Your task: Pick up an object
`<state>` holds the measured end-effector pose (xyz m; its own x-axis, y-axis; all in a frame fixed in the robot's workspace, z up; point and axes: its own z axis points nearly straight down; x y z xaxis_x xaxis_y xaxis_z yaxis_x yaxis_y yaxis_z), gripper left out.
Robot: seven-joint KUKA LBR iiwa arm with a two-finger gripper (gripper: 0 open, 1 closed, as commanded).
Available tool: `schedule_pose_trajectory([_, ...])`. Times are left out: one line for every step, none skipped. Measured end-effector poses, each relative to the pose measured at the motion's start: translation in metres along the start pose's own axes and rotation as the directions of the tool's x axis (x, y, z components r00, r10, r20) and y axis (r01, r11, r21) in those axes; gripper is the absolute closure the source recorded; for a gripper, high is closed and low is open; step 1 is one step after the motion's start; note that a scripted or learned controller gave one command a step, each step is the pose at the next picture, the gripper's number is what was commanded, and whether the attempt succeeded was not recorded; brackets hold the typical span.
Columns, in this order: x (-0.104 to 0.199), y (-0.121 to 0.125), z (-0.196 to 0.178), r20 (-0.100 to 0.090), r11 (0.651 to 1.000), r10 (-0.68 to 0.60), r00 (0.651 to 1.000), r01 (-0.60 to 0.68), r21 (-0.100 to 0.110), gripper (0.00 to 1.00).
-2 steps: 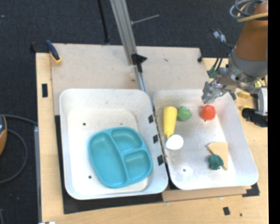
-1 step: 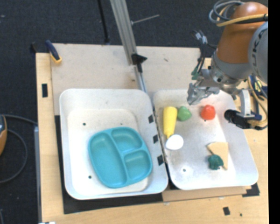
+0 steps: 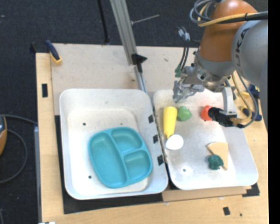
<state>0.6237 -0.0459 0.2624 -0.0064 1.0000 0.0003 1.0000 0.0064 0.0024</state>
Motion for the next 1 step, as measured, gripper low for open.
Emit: schedule_pose_trajectory([0.0518,0.0015,-0.0021,0.000,1.000,-0.001,1.000,0.001,0.000,1.00])
